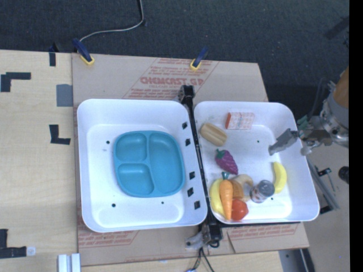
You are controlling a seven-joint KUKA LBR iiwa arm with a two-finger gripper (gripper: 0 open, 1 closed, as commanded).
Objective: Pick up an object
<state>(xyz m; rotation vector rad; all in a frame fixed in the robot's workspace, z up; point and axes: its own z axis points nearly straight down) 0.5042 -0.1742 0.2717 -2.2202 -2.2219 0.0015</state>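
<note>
The end effector (285, 140) hangs over the right bin's (295, 211) right wall, one grey finger jutting inward; whether it is wide or narrow cannot be told, and nothing sits in it. Just below it lies the banana (279, 177), tight against that wall, so a descent there could strike the rim or clip the fruit. Further toward the bin's front edge the can (262, 191), tomato (239, 209) and carrot (226, 199) crowd together, inviting a glancing, multi-object miss.
</note>
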